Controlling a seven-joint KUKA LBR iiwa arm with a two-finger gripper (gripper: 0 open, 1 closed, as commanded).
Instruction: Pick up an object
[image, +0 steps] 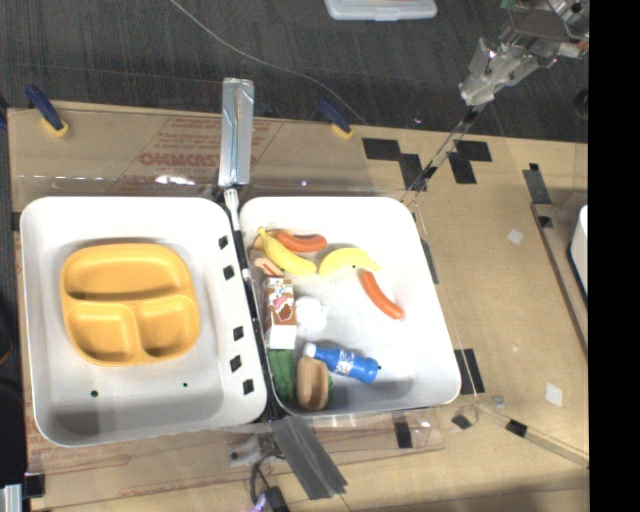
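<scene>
Nearest the front edge of the counter, the right bin holds one dark green item in its front left corner with one brown bun-shaped piece touching it, and one blue and white bottle lying on its side just behind them. Further back along the left wall sit one small brown and white packet and one white round thing, hard to make out against the bin floor. There are two sausages, one near the middle and one at the back wall, and two yellow bananas between them, close together.

The left bin holds one yellow divided tray with three compartments.

The counter is pale brown board with black tape marks; two blue clamps grip its far edge. Beyond lies dark carpet.

The tool hangs over the far right corner, well apart from everything in the bins; I cannot tell how it is set.
</scene>
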